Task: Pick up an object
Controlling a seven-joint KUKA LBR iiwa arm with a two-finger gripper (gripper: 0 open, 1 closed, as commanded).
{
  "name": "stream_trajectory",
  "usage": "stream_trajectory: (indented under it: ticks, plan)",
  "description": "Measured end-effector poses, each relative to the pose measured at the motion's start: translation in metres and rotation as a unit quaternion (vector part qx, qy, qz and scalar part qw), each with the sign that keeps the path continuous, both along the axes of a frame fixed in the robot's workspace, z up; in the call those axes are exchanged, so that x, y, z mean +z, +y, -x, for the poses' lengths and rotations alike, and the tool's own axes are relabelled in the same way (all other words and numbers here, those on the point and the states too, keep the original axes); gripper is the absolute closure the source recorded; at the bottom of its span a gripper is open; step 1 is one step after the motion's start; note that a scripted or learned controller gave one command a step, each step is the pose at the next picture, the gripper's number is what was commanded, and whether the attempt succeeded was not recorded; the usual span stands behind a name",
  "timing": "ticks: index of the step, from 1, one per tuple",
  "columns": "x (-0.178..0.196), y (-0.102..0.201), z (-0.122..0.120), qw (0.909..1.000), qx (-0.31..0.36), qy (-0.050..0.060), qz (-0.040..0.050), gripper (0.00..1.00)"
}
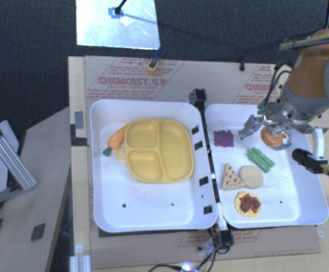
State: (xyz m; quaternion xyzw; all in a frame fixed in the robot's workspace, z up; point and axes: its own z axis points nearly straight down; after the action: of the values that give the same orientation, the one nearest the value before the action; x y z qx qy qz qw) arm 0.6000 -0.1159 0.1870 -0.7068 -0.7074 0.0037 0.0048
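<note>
My gripper hangs low over the back of the right bin, its fingers spread open. A grey fingertip points left toward a purple toy food piece. An orange and white toy lies right under the gripper's right side; whether it is touched I cannot tell. Nearer the front lie a green bean pod, a pizza slice, a round beige bun and a yellow disc with red topping.
The left bin holds a yellow divided plate with a toy carrot at its left edge. A black divider with clips runs between the bins. A black cable fitting juts over the right bin's right side.
</note>
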Motion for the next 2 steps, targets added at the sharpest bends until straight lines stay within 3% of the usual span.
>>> stream_trajectory:
  ticks: [1, 2]
  plan:
    - [0.008, 0.000, -0.003, 1.0000, 0.001, -0.006, 0.0007, 0.00]
    - [-0.044, 0.005, -0.013, 1.0000, 0.002, -0.005, 0.0005, 0.00]
